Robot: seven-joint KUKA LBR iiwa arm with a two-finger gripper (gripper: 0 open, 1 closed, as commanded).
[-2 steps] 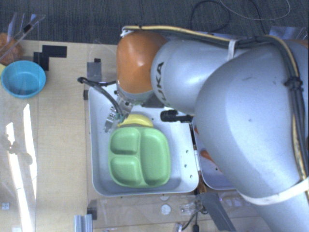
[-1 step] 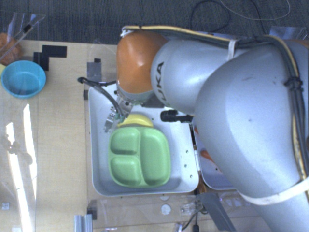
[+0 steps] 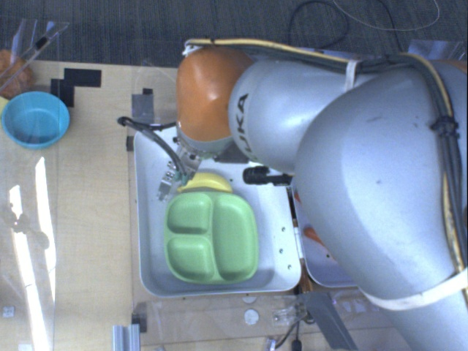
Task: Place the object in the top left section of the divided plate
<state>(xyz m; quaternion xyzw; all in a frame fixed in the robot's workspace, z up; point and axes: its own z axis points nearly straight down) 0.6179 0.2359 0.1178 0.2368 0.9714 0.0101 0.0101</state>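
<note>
Nearest the camera, toward the front edge of the left bin (image 3: 146, 269): a green divided plate (image 3: 212, 238) lying flat, three compartments, one long on the right, two smaller stacked on the left, the top left one lying closest to the yellow thing behind it. Just beyond the plate's far rim, touching or nearly so: a yellow object (image 3: 207, 182), rounded and smooth, mostly hidden under the arm, only a low curved crest showing. Probably light and stiff, likely moulded plastic, so little risk of crushing but a fair risk of slipping off a curved, glossy skin; best taken across its narrow width near the middle, not by a tapered end. Exact shape not clear enough to say more. Right above it, by the bin's back left corner: the end effector (image 3: 171, 182), small and part-shadowed beneath the orange band (image 3: 208, 93); opening impossible to judge, nothing visibly held. Farther off, near the counter's far left corner, a blue bowl (image 3: 35, 119).
</note>
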